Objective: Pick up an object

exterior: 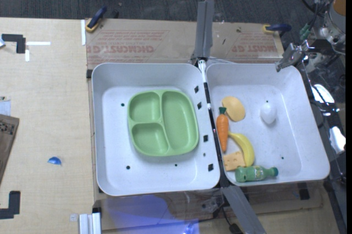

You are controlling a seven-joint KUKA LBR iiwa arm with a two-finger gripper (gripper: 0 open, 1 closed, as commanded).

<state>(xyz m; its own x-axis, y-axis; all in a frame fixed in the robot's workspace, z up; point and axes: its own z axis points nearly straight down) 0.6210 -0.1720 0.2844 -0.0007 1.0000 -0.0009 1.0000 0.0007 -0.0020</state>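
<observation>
White bins side by side. The gripper [290, 56] hangs over the far right corner of the right bin [291, 139], above the rim and touching nothing. Whether it is apart or together: can't tell, too small and cluttered with cables.

Pickable stuff all sits in the right bin, below the gripper and away towards the divider. Egg [268, 113] is the nearest thing to it and lies alone, well apart from the rest. Past that, against the divider wall: yellow piece [234, 109], carrot [222, 127], banana [244, 148], cheese [233, 160] and bottle [256, 173] on its side, farthest from the gripper. That cluster is packed, some pieces touching, probably just scattered there as grab targets.

Left bin [107, 139], beyond the divider from the gripper, carries a green plate [163, 123] lying flat.

Arm [330, 29] comes in at the top right edge, wrist near the corner, looks parked or pre-approach. Nothing picked yet.
</observation>
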